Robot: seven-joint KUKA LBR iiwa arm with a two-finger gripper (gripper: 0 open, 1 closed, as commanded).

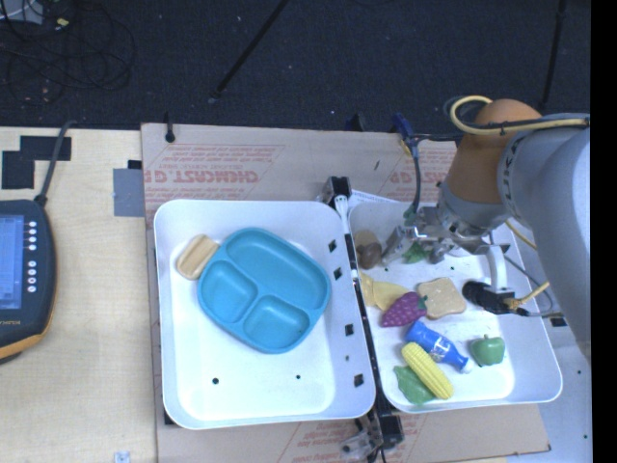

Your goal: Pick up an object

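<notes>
At the far left a black handheld pendant (17, 273) lay on the worktop (87, 374). The left white bin (183, 394) held one blue divided plate (262, 289), its long axis running from upper left to lower right, and one tan toy piece (197, 256) just beside the plate's upper left edge. In the right bin (540, 379) lay one brown lump (368, 254), one yellow wedge (382, 290), one purple grape bunch (404, 309), one bread slice (442, 298), one blue bottle (436, 344) pointing up-left, one corn cob (425, 370) lying on the same diagonal, and one green pepper (489, 351). The gripper (421, 242) hung low over the bin's upper part beside a small green item (415, 254); whether it was open or gripping anything could not be told.
</notes>
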